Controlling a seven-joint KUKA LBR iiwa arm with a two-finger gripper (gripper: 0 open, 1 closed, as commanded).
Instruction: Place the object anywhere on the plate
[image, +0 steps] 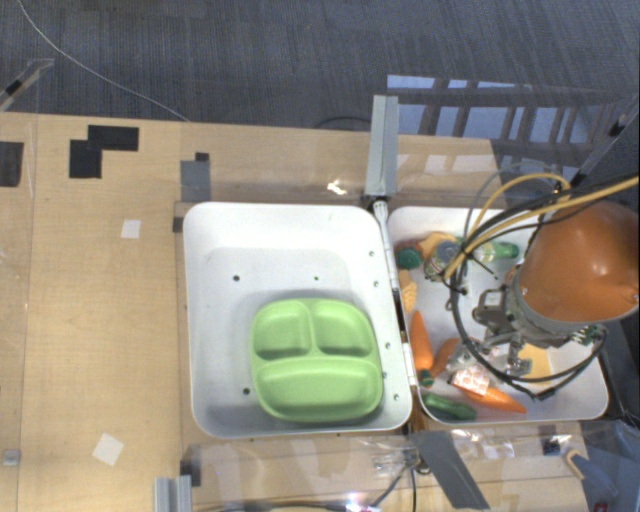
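A: Two bins; green plate (316, 360) in the left bin (215, 300), lying wide side to side.
B: Right bin (590, 400)?
A: Carrot (421, 340) just right of the plate, lengthwise up-down; cucumber (449, 407) below it. Gripper (492, 352) hangs over the clutter. Which thing is the object, can't tell.

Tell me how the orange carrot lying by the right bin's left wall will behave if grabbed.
The carrot looks like smooth moulded plastic, so probably stiff, light and a bit slippery. Its tapered, rounded shape suggests it may roll or pivot when nudged.
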